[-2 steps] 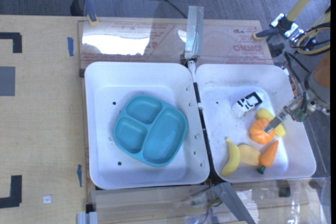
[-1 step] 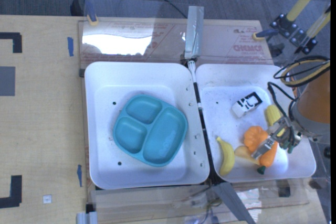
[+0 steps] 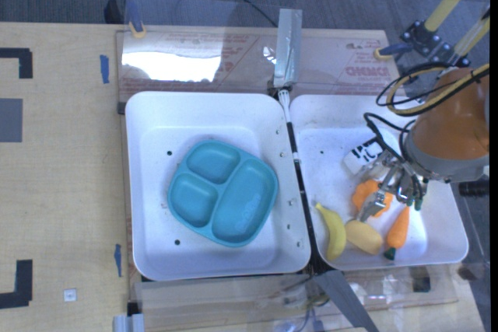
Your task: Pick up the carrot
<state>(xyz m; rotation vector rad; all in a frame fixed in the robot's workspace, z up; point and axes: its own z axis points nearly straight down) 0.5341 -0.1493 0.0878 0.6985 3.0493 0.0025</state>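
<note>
Carrot (image 3: 399,226) lying in right bin (image 3: 327,128), near front-right corner, beside yellow fruit (image 3: 364,236). My gripper (image 3: 387,197) hovering up-left of it; jaws' state — cannot tell. Judgement: shift toward carrot, straddle mid-body, avoid banana (image 3: 333,230).

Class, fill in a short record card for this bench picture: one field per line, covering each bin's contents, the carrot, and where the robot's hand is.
left bin: blue divided plate
right bin: banana, yellow item, orange item, carrot
carrot: lying near the right bin's front right corner, green end toward the front
hand: low over the right bin, beside the carrot and orange item
carrot grasped: not visibly
</note>
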